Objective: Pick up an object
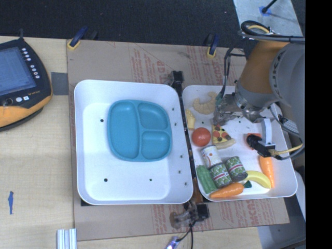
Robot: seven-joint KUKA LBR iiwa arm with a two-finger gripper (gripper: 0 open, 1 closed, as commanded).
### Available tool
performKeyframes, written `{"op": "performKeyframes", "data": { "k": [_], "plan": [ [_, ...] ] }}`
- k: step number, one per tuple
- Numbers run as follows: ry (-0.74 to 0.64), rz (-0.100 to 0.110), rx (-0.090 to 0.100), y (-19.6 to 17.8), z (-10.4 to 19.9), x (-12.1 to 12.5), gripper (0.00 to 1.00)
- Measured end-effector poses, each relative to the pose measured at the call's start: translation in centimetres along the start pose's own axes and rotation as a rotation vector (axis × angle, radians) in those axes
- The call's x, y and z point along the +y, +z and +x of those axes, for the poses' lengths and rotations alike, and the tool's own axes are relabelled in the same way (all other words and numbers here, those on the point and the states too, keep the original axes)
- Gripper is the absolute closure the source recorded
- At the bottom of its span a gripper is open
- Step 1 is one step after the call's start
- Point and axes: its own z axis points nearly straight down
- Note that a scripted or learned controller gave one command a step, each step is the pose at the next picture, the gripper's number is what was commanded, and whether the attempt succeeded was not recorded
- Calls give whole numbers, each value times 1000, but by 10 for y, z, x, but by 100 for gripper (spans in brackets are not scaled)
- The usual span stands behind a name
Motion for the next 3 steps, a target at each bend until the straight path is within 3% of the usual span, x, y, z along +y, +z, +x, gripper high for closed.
{"op": "performKeyframes", "data": {
  "k": [1,2,3],
  "plan": [
    [0,0,0,0,0,0,0],
    [-1,-1,-2,-10,-1,0,100],
    [-2,-1,-3,-10,-1,0,0]
  ]
}}
